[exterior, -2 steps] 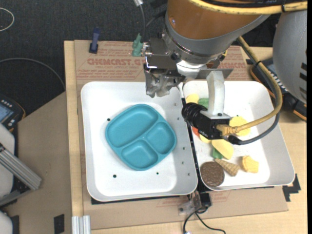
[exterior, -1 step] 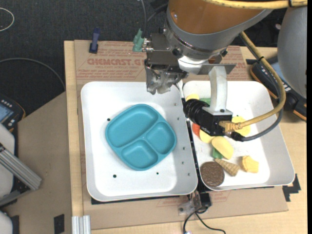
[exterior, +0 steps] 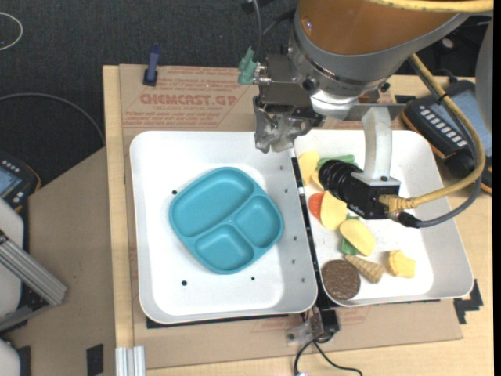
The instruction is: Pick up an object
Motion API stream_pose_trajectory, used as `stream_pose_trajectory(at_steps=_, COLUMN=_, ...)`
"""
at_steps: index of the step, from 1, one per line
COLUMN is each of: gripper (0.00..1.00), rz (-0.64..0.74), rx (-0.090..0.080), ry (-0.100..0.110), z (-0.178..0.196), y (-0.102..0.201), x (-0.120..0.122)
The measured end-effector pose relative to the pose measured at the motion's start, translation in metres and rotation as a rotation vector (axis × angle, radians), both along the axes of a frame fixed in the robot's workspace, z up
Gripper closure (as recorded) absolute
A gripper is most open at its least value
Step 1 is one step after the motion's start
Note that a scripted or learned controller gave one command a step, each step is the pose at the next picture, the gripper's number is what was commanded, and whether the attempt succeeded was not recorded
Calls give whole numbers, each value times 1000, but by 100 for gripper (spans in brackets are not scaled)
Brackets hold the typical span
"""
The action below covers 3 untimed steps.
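The tool [exterior: 275,135] hangs over the back edge of the bins, near the divide between them; whether it is spread or closed cannot be told, and nothing is seen in it. Just to its right, in the right bin [exterior: 446,249], lie toy foods: a yellow piece [exterior: 309,162], a red piece [exterior: 316,205], a brown cookie [exterior: 342,279], an ice-cream cone [exterior: 368,269] and a yellow chunk [exterior: 402,264]. The left bin [exterior: 153,233] holds a blue divided tray [exterior: 225,219]. Behind, a board [exterior: 188,92] reads "CHEMCAST GP". The bench [exterior: 94,233] is pale wood on dark carpet [exterior: 63,30].
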State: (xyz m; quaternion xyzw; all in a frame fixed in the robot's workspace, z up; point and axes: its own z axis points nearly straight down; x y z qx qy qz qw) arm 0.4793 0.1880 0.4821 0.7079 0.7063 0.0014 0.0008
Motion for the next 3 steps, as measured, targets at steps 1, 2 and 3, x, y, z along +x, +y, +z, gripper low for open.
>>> stream_pose_trajectory(at_steps=1, gripper=100, rz=6, rx=-3, ry=11, z=-64, y=38, x=-1)
stream_pose_trajectory(at_steps=2, gripper=100, rz=-7, rx=-6, ry=14, z=-144, y=-43, x=-1)
stream_pose_trajectory(at_steps=3, gripper=100, rz=-6, rx=-3, ry=13, z=-223, y=-118, x=-1)
